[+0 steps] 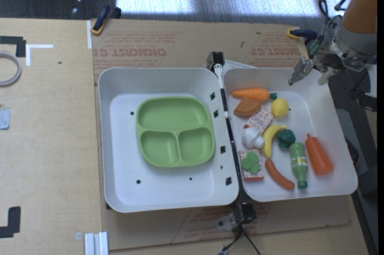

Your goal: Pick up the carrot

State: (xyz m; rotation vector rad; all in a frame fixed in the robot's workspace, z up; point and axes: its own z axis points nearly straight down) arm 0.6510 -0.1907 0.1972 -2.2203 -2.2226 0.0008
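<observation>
Bench with two white bins: the left bin (114, 128) bears a green tray (175, 131). The carrot (252, 93) lies at the right bin's (336, 128) far end, long axis across, tip leftward. The gripper (312, 71) hovers beyond its leafy end, apparently empty; finger spacing unclear.

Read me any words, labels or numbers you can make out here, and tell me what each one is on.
"CHECKST GP" is my best reading of red mirrored print on the brown cardboard sheet, left of the bins.
"GP" in red mirrored print, same sheet, right.
Label on the green plastic bottle: too small to read.
Red-and-white packet: blurred.
</observation>
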